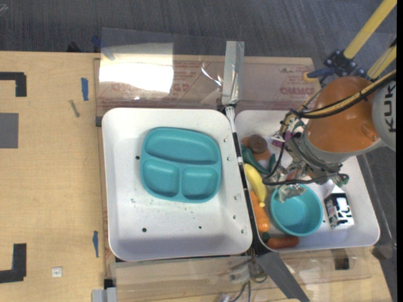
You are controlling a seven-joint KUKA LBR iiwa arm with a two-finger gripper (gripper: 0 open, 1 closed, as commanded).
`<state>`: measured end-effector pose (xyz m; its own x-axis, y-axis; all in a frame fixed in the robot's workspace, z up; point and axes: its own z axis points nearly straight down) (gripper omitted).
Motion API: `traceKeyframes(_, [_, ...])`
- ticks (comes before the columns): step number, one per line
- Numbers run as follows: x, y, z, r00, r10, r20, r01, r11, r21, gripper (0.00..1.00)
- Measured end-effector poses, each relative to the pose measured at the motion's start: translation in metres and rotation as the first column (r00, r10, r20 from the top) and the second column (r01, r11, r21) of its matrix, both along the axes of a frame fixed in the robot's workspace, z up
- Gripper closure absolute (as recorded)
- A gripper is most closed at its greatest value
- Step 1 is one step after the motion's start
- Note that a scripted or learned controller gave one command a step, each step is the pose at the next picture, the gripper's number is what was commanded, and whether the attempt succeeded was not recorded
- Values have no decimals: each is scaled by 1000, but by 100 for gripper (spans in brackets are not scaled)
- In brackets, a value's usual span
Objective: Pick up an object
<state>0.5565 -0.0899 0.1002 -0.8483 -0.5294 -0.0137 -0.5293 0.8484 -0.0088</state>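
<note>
Nearest the bench's front edge, in the right bin (368, 228): a red item (284, 241), an orange one (260, 215), and a teal bowl (296, 211) with the gripper (291, 192) low over its rim, nothing visibly gripped; cannot tell whether the pincer stands apart or together. Just left of the bowl, a yellow banana (254, 180); beyond it a brown round piece (256, 144); in the left bin (119, 187), a teal divided plate (181, 163).

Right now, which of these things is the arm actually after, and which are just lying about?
Job in hand: gripper, teal bowl just below it, banana, orange toy, red toy, brown piece, right bin.

Lying about: teal divided plate, left bin, blue tape.
</note>
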Motion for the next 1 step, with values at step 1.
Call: traceKeyframes(1, [-3, 0, -5, 1000, -1, -9, 1, 1000, 1, 0])
